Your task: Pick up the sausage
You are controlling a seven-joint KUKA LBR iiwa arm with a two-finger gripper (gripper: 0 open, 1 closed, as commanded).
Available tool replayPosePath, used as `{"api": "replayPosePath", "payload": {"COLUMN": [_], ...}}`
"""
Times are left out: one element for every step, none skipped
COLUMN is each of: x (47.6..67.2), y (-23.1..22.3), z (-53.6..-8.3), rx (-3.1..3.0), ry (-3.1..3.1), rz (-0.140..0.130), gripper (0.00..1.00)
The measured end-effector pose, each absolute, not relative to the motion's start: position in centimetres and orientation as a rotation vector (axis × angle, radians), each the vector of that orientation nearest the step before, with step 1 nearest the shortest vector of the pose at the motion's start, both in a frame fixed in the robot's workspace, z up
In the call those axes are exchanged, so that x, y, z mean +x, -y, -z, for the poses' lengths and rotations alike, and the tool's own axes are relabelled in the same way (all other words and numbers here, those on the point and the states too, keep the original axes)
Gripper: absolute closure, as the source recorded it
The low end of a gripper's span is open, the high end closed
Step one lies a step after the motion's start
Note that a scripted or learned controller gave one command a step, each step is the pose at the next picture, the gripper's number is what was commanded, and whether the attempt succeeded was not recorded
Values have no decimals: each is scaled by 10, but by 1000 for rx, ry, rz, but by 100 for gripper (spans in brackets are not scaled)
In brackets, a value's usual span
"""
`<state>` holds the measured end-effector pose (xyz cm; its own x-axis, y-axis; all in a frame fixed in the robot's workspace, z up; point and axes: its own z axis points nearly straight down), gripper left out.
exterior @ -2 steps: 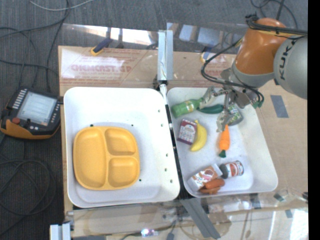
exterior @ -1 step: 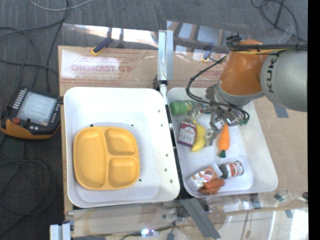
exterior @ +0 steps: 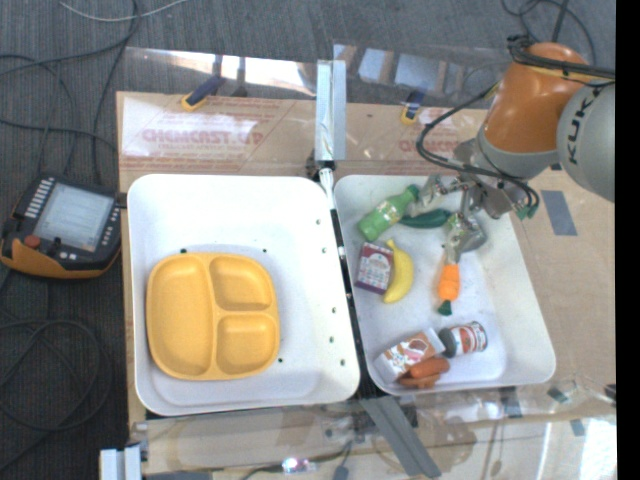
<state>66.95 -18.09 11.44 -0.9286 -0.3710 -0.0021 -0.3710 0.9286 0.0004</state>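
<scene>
The arm (exterior: pixel 560 118) is reaching in from the right, its orange band sitting over the far right corner of the right bin (exterior: pixel 520 298). The gripper (exterior: pixel 462 236) is hanging low over the far part of that bin, and whether the fingers are apart or together cannot be told, since they are small and blurred here. Nothing is showing between them.

The sausage (exterior: pixel 428 369) is lying at the near edge of the right bin, a reddish-orange piece touching the near side of a small labelled packet (exterior: pixel 410 351). It is well apart from the gripper. Just to the right of the packet a small jar (exterior: pixel 465 339) with a dark lid is lying on its side.

A toy carrot (exterior: pixel 448 283) is lying just near of the gripper, close below it. To the left, a banana (exterior: pixel 400 273) is resting against a dark red packet (exterior: pixel 374 268). A green bottle (exterior: pixel 385 214) is lying tilted in the far left part of the bin, with a dark green vegetable (exterior: pixel 432 218) beside it on the right.

The left bin (exterior: pixel 180 193) is holding a yellow divided tray (exterior: pixel 212 314) with three compartments. On the table's left, off the bins, an orange-edged handheld pendant (exterior: pixel 62 226) is sitting.
</scene>
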Motion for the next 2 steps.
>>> {"api": "replayPosePath", "payload": {"x": [669, 632], "y": [97, 115], "z": [-120, -105], "rx": [-769, -848], "ry": [-3045, -2998], "rz": [-3, 24], "gripper": [0, 0]}}
